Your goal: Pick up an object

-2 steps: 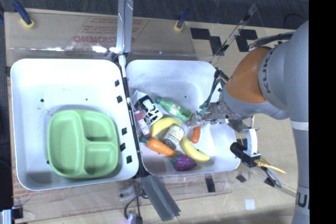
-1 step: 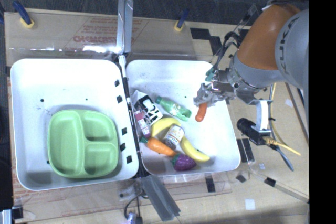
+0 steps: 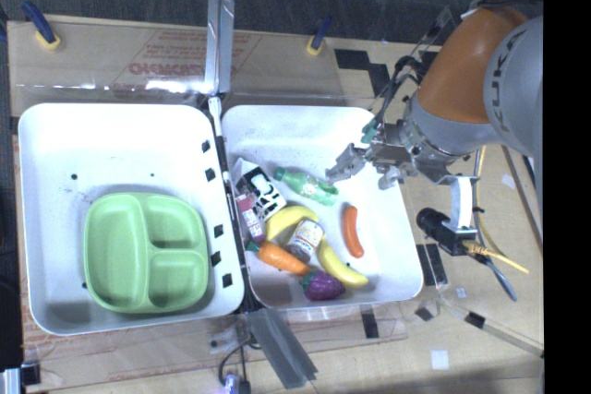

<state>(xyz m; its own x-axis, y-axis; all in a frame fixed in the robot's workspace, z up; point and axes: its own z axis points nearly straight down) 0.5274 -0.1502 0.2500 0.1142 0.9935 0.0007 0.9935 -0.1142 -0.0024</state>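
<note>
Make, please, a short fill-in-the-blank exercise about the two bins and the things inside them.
1. The green divided tray lies in the ____ bin.
2. The sausage in the right bin has the colour ____.
3. The purple toy lies next to the ____.
4. The end effector hangs over the ____ bin, near the green bottle.

Missing words: left; red; banana; right

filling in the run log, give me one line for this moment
gripper above right white bin | nearest: green plastic bottle | nothing held | green divided tray in left bin
</note>
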